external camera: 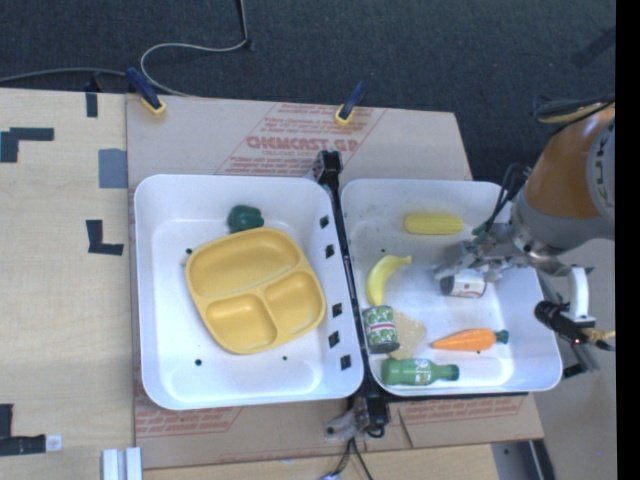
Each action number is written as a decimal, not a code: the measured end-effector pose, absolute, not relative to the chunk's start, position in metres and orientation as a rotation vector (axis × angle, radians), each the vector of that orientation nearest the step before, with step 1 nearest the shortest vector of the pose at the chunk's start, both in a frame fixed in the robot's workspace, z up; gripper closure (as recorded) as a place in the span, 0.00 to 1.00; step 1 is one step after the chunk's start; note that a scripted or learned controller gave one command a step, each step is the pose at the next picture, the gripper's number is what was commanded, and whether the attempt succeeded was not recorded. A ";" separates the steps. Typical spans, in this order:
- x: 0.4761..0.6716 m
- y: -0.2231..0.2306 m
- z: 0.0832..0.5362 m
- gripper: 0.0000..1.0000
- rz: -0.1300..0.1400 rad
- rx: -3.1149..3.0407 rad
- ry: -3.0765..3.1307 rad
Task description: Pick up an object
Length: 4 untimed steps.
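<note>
Lying under the gripper [462, 273] in the right bin [520, 373] is a small white object [467, 287] with a dark end, toward the bin's right edge, about midway along it. Its shape is hard to make out, since the gripper's grey metal parts overlap its upper side. Whether the gripper is closed on it or merely above it cannot be told from this angle.

Near the bin's far edge lies a corn cob [433, 224], yellow and lengthwise. A banana [383, 275] curves near the bin's left edge. Below it a small can [379, 328] with a green label stands close to that edge, and a green bottle [420, 372] lies on its side along the near edge. A carrot [466, 341], orange with a green tip, lies between the bottle and the white object.

The arm [572, 183], grey and orange, comes in over the bin's right edge and is cut off there.

In the left bin [160, 368] a yellow tray [255, 288] with three compartments sits tilted, partly covering a dark green item [245, 217] at its far side.
</note>
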<state>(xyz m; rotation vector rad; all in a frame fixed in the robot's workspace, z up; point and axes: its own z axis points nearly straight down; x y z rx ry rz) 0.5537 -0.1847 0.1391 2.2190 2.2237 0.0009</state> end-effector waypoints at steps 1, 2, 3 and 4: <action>0.562 -0.173 0.105 0.00 -0.001 2.221 2.222; 0.639 -0.141 0.086 0.00 0.004 2.215 2.222; 0.669 -0.116 0.085 0.00 0.000 2.217 2.223; 0.669 -0.117 0.096 1.00 -0.003 2.214 2.222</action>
